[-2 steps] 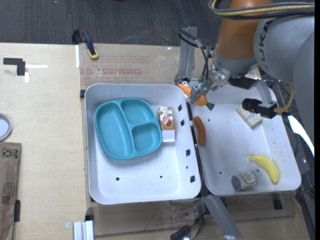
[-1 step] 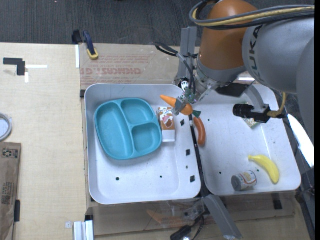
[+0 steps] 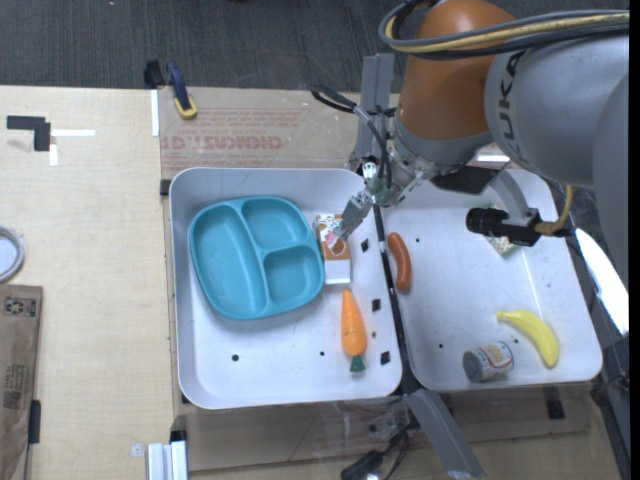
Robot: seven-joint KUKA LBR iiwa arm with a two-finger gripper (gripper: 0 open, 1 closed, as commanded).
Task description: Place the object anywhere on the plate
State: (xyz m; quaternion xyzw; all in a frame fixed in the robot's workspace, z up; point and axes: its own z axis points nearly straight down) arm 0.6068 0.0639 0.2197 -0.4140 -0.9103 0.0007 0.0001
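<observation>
Camera view: The arm [image 3: 520, 78] enters from the right and extends over the divider between the two white bins. The hand [image 3: 338, 234] points down and to the left, with its tip over the left bin [image 3: 200, 368], directly above a small boxed object [image 3: 333, 246] lying flat on the bin floor. The tip overlaps the top of the boxed object; contact cannot be confirmed. The finger spacing cannot be determined, so the state of the hand cannot be told.

The blue plate [image 3: 257, 256], with three compartments, lies in the left bin to the left of the hand. The boxed object lies just beside the plate's right rim, between the plate and the divider, and is not on the plate.

A carrot [image 3: 352, 333] lies below the hand in the same bin, near the divider, with its green end pointing away from the hand. A sausage [image 3: 401, 262] lies just right of the hand, at the left edge of the right bin [image 3: 470, 368]. A banana [image 3: 532, 334] and a small can [image 3: 489, 360] lie well to the lower right of the hand, near each other. The bench [image 3: 80, 298] extends to the left of the bins.
</observation>
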